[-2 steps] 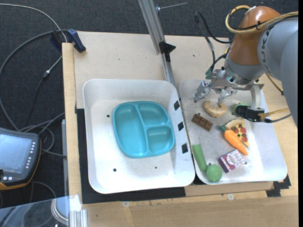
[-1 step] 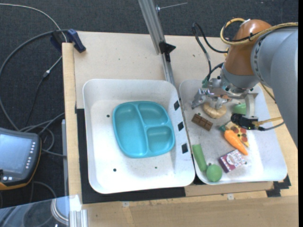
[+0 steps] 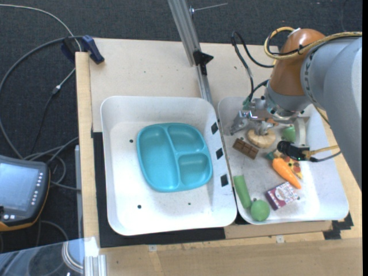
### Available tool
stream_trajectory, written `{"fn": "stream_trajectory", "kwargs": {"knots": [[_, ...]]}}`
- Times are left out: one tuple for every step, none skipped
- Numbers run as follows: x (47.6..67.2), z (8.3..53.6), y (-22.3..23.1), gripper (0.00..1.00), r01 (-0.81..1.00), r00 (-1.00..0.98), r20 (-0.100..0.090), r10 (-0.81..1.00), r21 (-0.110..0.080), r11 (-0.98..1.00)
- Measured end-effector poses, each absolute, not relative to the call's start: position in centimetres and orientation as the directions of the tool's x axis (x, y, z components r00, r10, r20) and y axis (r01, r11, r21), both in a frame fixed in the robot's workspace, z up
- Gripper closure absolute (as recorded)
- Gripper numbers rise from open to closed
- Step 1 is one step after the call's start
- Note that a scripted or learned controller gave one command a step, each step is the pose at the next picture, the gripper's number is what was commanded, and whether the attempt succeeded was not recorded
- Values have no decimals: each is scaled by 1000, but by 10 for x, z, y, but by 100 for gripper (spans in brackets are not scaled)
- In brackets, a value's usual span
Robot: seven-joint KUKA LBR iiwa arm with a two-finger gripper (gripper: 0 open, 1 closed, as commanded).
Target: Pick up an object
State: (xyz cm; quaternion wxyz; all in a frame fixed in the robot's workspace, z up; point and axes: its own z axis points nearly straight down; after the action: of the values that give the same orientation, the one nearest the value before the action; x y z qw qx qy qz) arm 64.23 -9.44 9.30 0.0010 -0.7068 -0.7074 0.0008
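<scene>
Tool [image 3: 251,118] hangs low in the right bin [image 3: 322,209], just above the tan wooden ring [image 3: 260,138] (its grip state I cannot tell); chocolate bar [image 3: 245,148] lies just left of that ring

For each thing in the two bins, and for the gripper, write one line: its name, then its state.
Blue plate: flat in left bin.
Chocolate bar: flat, right bin.
Carrot: lying, right bin.
Cucumber: lying by the divider.
Green ball: resting near front rim.
Gripper: low over right bin.
</scene>
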Motion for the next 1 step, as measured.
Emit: {"fn": "stream_trajectory", "kwargs": {"knots": [[643, 104, -94, 100, 1000, 0, 2, 1000, -1, 0]]}}
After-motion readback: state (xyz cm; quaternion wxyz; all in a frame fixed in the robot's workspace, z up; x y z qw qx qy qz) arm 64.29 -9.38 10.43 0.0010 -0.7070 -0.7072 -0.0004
